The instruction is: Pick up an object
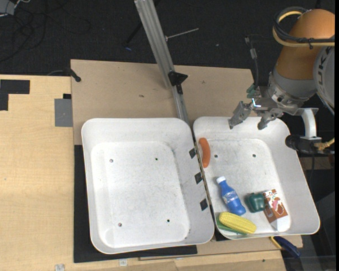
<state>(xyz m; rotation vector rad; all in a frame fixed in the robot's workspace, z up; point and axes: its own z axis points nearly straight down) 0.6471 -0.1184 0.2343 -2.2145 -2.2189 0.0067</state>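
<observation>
End effector (253,116) hangs wide open and empty at the right bin's (305,176) 12 o'clock edge. The toys crowd 6 o'clock: blue bottle (230,196), corn (237,223), green block (256,201). Reckon it snags two.

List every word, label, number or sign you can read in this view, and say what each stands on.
No text can be read here.
Blue bottle: its label is too blurred to read.
Red and white carton: it carries print, too small to make out.
Arm casing at the right edge: dark marking, cut off and not readable.
</observation>
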